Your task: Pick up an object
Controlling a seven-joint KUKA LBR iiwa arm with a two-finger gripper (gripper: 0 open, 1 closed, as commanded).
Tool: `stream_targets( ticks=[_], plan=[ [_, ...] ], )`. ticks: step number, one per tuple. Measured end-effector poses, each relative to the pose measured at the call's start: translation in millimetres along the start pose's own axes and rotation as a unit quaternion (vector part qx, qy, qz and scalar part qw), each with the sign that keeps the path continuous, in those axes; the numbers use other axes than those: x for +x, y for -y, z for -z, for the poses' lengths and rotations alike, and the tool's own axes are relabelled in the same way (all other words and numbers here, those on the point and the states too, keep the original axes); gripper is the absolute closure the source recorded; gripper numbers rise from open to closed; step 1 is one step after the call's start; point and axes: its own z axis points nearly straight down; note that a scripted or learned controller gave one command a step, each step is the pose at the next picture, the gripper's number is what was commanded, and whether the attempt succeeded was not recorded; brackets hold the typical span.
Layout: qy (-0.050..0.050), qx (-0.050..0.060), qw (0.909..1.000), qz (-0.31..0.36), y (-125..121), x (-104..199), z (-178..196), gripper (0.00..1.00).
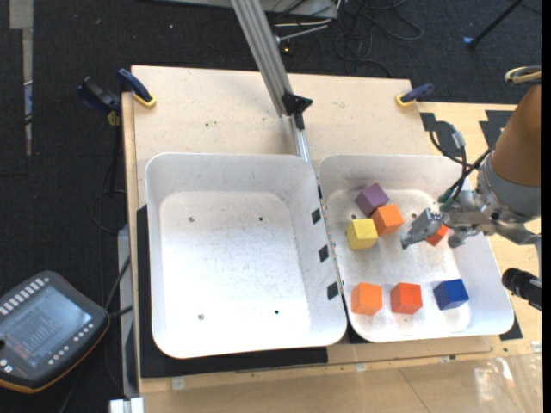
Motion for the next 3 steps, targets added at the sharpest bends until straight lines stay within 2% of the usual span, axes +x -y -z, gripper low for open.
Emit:
stream_targets(
  ticks=[1,2,3],
  plan=[
    [0.000,0.000,1.0000,0.000,-1.6,2.5,-43.6,0.00],
    [-0.001,0.001,1.0000,0.000,-4.1,9.3,-105.4,0.00],
    [0.000,-0.003,1.0000,0.000,-6.2,8.2,-91.5,1.00]
  ],
)
